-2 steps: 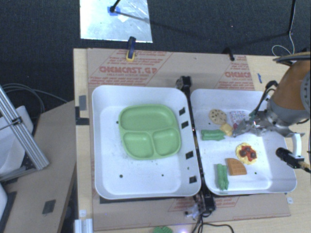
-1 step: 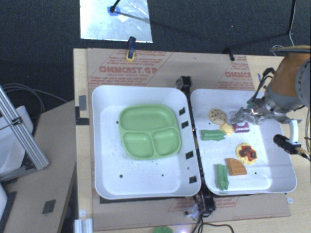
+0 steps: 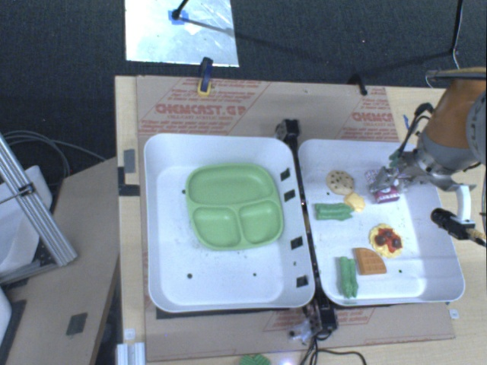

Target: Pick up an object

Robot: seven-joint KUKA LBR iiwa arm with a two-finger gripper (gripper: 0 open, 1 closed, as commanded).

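Dark carpet surrounds the worktop (image 3: 251, 97), which bears two shallow white bins side by side on a cardboard sheet. Seen from the fixed camera above, the left bin (image 3: 163, 280) holds a green divided plate (image 3: 232, 206), and the right bin (image 3: 434, 268) holds the small pieces: a cookie (image 3: 340, 180), a yellow piece (image 3: 354, 201), a green bar (image 3: 332, 211), a pizza-like disc (image 3: 386, 239), a toast slice (image 3: 369, 261) and a second green piece (image 3: 348, 277). The gripper (image 3: 383, 181) is low over the right bin's far side, just above a small pink-purple object (image 3: 386, 196); whether the jaws are apart or together cannot be told, and nothing is visibly held. The likely target is that pink object. Being small and near the yellow piece, it could be nudged aside or slip free if the jaws close off-centre.
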